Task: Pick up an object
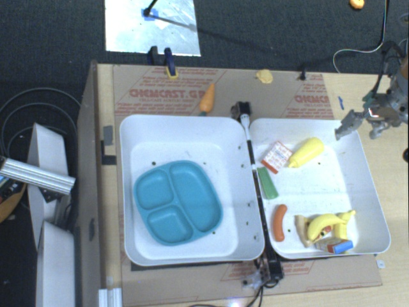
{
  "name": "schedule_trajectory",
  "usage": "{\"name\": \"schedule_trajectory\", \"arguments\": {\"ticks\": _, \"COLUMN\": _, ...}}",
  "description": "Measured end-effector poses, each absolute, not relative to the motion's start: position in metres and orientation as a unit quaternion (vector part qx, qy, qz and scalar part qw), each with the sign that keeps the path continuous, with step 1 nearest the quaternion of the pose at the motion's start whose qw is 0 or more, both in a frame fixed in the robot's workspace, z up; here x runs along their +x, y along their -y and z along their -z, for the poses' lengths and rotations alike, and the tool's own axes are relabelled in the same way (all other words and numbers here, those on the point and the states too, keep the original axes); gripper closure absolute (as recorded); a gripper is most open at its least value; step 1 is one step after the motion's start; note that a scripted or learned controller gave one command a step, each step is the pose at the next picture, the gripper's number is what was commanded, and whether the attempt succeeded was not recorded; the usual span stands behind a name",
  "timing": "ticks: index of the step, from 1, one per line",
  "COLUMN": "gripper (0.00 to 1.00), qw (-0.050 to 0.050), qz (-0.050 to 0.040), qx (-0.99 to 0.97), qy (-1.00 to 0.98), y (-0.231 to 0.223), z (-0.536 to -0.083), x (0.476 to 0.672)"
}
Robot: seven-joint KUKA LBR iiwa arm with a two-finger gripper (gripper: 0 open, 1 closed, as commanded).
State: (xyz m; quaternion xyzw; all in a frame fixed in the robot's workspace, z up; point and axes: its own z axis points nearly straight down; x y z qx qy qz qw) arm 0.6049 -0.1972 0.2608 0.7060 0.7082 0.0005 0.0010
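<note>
At the right edge of the frame, the gripper [362, 124] hangs over the upper right rim of the right bin [364, 190]; its two fingers are spread apart with nothing between them. In that bin, a yellow squash-shaped toy [305, 152] lies near the top, just beside a small red-and-white packet [277, 156]. A green stick [267, 182] sits along the bin's left wall, with a red sausage [279, 222] lower down. In the lower right corner a banana [326, 226] rests in a small heap with a blue block [344, 247]. The left bin [144, 146] holds a blue divided plate [177, 201]. An orange carrot [207, 98] lies on the board above the left bin.
</note>
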Motion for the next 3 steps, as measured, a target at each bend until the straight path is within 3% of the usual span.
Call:
{"name": "schedule_trajectory", "arguments": {"ticks": 1, "gripper": 0.0, "qw": -0.002, "qz": 0.0, "qx": 0.704, "qy": -0.71, "y": 0.156, "z": -0.124, "x": 0.647}}
{"name": "schedule_trajectory", "arguments": {"ticks": 2, "gripper": 0.0, "qw": 0.004, "qz": -0.0006, "qx": 0.705, "qy": -0.709, "y": 0.121, "z": -0.087, "x": 0.65}}
{"name": "schedule_trajectory", "arguments": {"ticks": 3, "gripper": 1.0, "qw": 0.007, "qz": -0.0055, "qx": 0.705, "qy": -0.709, "y": 0.121, "z": -0.104, "x": 0.654}}
